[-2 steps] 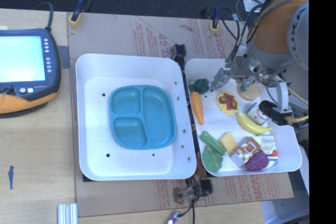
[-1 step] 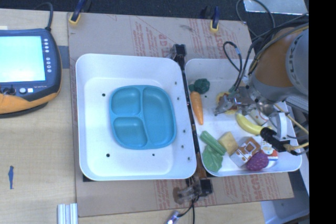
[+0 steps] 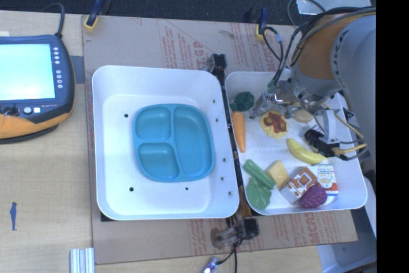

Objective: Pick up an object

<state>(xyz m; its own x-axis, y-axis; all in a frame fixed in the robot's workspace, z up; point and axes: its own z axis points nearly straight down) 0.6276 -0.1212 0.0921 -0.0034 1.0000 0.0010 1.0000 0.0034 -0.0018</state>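
While the grey arm with the orange band [image 3: 329, 48] leans in over the right white bin [image 3: 355, 201], its gripper [image 3: 276, 101] hangs just above a small round toy pizza with red topping [image 3: 275, 124]; whether the claw is wide or narrow cannot be told. Left of the pizza, by the bin's left wall, lies a slim orange toy carrot [image 3: 239, 131], its long axis running up and down the view, tip toward the bottom. The left white bin [image 3: 108, 137] holds a blue divided plate [image 3: 173, 142].
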